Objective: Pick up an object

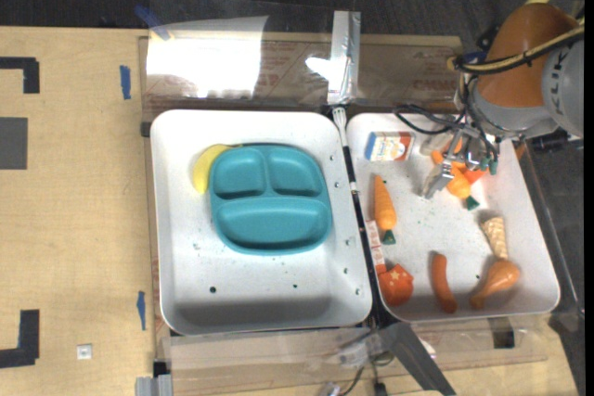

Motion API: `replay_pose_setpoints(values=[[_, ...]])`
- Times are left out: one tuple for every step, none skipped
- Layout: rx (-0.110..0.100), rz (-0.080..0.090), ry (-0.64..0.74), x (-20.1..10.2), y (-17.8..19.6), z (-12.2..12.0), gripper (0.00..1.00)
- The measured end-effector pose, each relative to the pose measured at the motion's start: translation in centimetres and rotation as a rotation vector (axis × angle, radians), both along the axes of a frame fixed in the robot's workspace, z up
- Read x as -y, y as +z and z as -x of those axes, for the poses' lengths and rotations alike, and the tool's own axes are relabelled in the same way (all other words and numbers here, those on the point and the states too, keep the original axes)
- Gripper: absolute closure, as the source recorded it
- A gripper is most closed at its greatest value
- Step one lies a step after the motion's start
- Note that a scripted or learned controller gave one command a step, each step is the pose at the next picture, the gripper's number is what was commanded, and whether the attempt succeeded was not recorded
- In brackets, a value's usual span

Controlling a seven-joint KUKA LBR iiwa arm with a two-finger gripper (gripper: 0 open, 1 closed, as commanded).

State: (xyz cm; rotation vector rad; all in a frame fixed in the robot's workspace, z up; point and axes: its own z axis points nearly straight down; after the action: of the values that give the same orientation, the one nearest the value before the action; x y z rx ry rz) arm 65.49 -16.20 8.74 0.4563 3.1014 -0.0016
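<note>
Orange toy piece [461, 185], green-tipped, sits beneath my end effector [452, 170] at right; finger state I cannot tell.

**Yep, that's a robot lab bench**

You're looking at a test rig, not a kitchen. The two shallow white plastic bins [176, 199] sit on a plywood bench [74, 199] marked with blue tape tabs [124, 81] and black corner marks [26, 74]. The grey-and-orange robot arm [520, 70] trails loose cables, and the food is all toy plastic.
</note>
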Motion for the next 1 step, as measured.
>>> replay_pose_setpoints(values=[[-0.004,0.002,0.003,-0.07,0.03,-0.16,0.0]])
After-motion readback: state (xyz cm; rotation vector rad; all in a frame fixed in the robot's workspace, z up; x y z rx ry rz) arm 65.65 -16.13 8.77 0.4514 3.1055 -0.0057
